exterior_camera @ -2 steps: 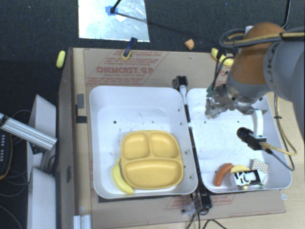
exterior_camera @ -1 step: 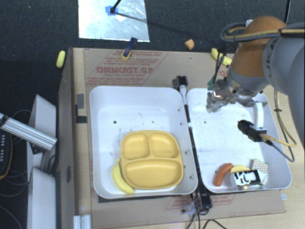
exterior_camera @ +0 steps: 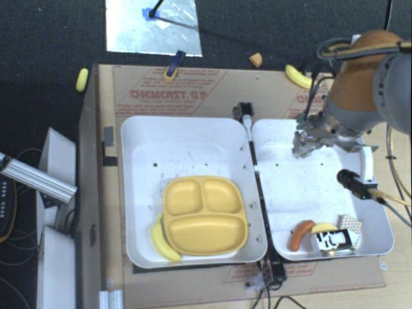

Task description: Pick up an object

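My gripper (exterior_camera: 302, 145) hangs over the far left part of the right bin (exterior_camera: 290, 192), above bare white floor and with nothing seen in it. At that bin's near edge lie an orange-red sausage (exterior_camera: 300, 234), a small yellow piece (exterior_camera: 325, 227), a black and white box (exterior_camera: 335, 240) and a checkered piece (exterior_camera: 351, 223). In the left bin (exterior_camera: 193, 140), a yellow divided plate (exterior_camera: 205, 214) rests near the front, with a yellow banana (exterior_camera: 162, 240) tucked against its left side.
The divider (exterior_camera: 256, 179) between the bins runs just left of my gripper. On the bench beyond the bins lie a yellow banana (exterior_camera: 297, 76), an orange bit (exterior_camera: 255, 59) and a blue and yellow tool (exterior_camera: 174, 64). A yellow item (exterior_camera: 82, 79) lies off the bench's left corner.
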Motion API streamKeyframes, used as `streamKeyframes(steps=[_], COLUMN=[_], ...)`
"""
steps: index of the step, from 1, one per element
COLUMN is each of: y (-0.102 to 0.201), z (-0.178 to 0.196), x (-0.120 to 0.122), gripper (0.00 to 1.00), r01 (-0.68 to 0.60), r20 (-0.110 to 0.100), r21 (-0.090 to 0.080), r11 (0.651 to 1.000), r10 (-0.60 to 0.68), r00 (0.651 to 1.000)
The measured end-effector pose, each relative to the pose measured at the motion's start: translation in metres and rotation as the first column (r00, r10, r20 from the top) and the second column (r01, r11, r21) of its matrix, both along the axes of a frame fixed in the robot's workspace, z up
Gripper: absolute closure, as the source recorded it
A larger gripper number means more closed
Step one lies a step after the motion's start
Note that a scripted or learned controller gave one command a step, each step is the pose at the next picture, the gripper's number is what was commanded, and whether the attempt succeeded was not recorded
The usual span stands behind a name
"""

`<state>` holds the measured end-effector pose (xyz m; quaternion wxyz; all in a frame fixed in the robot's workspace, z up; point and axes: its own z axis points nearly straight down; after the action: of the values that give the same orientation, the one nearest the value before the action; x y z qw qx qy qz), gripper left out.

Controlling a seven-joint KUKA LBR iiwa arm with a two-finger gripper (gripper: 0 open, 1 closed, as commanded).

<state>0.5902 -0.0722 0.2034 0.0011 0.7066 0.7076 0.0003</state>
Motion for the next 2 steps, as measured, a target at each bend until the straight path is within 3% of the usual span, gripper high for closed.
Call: streamKeyframes(steps=[1, 2], y=[0.017, 0.04], z=[0.011, -0.001], x=[-0.016, -0.008], gripper=[1.0, 1.0], r01=[-0.002, -0.002], r20=[-0.001, -0.001], r21=[0.002, 0.002], r11=[1.0, 1.0], r10=[0.002, 0.002], r00=[1.0, 1.0])
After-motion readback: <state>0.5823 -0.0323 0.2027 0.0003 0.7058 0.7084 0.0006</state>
